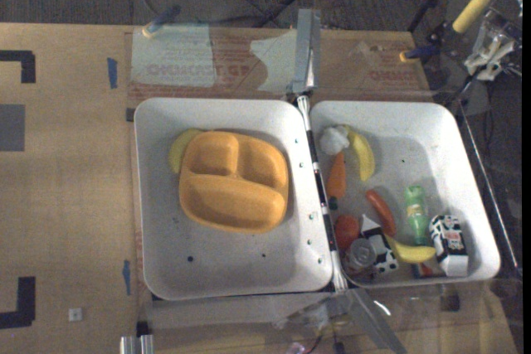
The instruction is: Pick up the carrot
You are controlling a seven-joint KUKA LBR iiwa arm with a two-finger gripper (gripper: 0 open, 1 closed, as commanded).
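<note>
Evidently, the carrot [336, 175] lay in the right bin [431, 122], hard against that bin's left wall, its long axis running roughly parallel to the wall; its upper end sat just below a small white object [333, 140] and beside a yellow banana [362, 155]; its lower end pointed toward a red, rounded piece [347, 232] near the bin's lower left corner. I read it as a toy of moulded plastic: light, stiff, smooth and therefore somewhat slippery; not fragile. I judged the thick middle section to be the proper grasp point, with the fingers closing across the narrow width, not along the length; the tapered end would likely squeeze out of a pinch. I noted the wall as the main hazard; one finger would need to enter the slim gap between carrot and wall, and I could not tell whether any gap existed. The arm and gripper were not on my screen, so I could not report whether the fingers stood apart or together. The left bin [158, 261] held an orange divided plate [235, 180]; it played no part in the pick.
</note>
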